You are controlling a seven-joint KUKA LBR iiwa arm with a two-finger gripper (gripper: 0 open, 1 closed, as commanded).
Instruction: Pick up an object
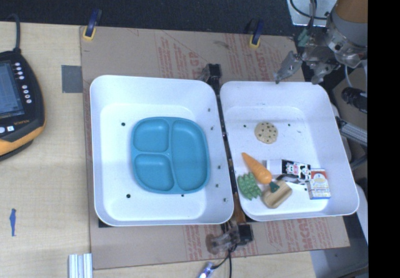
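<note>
Grey and orange, the arm reached in from the right, and I saw its gripper (301, 69) hanging above the far rim of the right bin (325, 99), fingers spread apart with nothing between them and touching nothing. Down in that bin lay a cookie (266, 132), well apart from the gripper, and nearer me a carrot (257, 168), a green toy (249, 186), a tan block (277, 196) and small cartons (307, 178). A blue divided plate (170, 155) sat in the left bin (103, 145).
</note>
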